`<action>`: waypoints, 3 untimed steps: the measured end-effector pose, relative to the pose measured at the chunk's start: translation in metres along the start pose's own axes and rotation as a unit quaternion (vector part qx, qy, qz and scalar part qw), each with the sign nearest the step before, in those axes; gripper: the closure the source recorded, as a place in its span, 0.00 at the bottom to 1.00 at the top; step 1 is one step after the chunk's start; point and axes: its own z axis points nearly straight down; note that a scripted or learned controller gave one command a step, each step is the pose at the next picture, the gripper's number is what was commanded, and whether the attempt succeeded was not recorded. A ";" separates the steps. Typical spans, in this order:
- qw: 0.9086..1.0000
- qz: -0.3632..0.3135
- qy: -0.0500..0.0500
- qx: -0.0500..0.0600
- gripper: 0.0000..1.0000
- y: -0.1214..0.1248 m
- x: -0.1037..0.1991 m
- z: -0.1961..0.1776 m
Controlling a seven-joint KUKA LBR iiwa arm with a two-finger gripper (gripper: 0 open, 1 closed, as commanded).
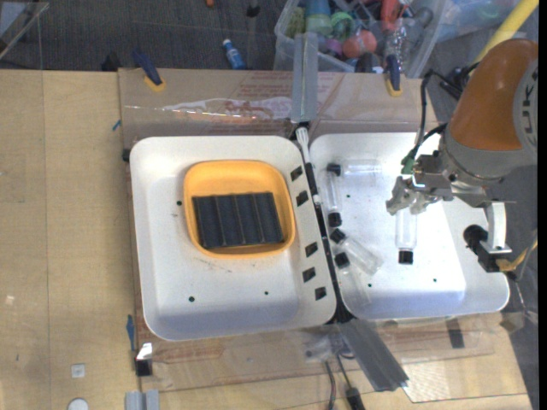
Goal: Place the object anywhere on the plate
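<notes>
plate [193,186] in left bin [154,297]: black ridged block [238,220] | pincer [408,196]: state unclear

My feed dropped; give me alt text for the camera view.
The hand hangs over the right bin, a clear tube at its tips. In the left bin, the orange plate bears a black block.

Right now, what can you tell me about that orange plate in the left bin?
The orange plate is squarish with rounded corners and a raised rim, and looks like plastic. It lies flat in the left bin, toward its back. A dark ribbed rectangular block lies flat on it, covering most of its middle. Nothing else touches it.
</notes>
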 end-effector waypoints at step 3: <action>0.965 -0.263 -0.001 -0.001 1.00 0.089 0.064 0.012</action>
